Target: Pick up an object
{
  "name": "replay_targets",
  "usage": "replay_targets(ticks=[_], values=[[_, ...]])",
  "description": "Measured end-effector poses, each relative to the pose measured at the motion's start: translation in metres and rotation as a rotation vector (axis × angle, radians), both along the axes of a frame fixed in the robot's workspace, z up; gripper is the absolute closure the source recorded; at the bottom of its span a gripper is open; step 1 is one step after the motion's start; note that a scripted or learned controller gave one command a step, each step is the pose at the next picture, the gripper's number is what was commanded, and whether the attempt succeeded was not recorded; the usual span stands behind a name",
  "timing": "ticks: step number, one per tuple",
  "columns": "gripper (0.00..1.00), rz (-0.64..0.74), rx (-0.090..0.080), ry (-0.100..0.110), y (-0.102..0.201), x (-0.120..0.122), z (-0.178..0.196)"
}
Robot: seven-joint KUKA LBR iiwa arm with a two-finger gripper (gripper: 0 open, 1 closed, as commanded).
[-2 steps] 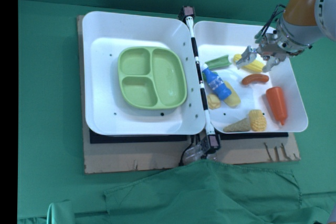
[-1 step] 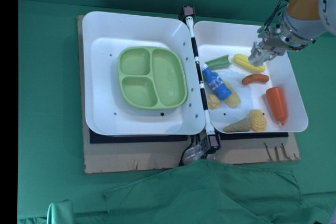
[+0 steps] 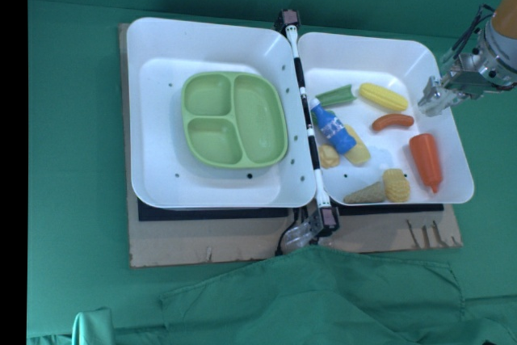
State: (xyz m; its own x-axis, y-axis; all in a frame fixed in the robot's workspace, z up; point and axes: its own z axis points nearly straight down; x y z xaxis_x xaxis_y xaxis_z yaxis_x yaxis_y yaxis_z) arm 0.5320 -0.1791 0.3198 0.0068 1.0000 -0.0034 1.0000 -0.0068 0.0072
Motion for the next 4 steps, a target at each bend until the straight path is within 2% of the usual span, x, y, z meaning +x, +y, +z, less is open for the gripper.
replay_targets(ticks=[1, 2, 3, 4], values=[[0.0, 0.002, 0.0, 0.002, 0.001, 0.002, -0.003], [0.0, 0.004, 0.002, 0.01, -0.004, 0.04, -0.1], [0.0, 0.006, -0.002, -0.002, -0.009, 0.089, -0.137], [1.0, 0.002, -0.008, -0.016, -0.011, 0.09, -0.119]])
